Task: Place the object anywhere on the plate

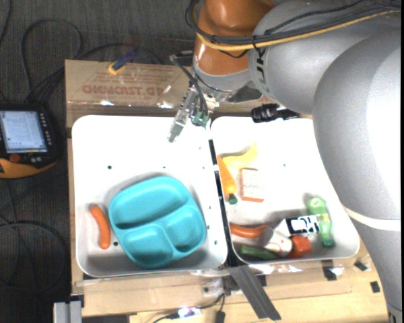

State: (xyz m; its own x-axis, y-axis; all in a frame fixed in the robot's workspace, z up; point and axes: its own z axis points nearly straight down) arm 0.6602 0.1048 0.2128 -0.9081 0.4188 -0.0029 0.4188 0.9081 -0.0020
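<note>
The orange sausage-shaped toy (pixel 101 226) lies on the floor of the left shallow white bin (pixel 124 147), near its left wall and just beside the left rim of the plate. It is judged to be the task's thing, being the one loose item in that bin.

Orientation: the long axis runs from the far side of the bin toward the near side, with the near end angled slightly toward the plate.

Handling (judgement): light, smooth and rounded, probably soft plastic or rubber, so it may roll or slip. Take hold at mid-length, closing across the short axis.

The teal moulded plastic plate with three compartments (pixel 158 221) sits in the near half of the same bin, with nothing on it.

The two-finger gripper (pixel 180 128) hangs over the far edge of the left bin, close to the divide between the bins and well apart from the toy. Whether it is open or closed cannot be told; nothing is visible in its hold.

The right shallow white bin (pixel 289 153) holds assorted toy foods.
</note>
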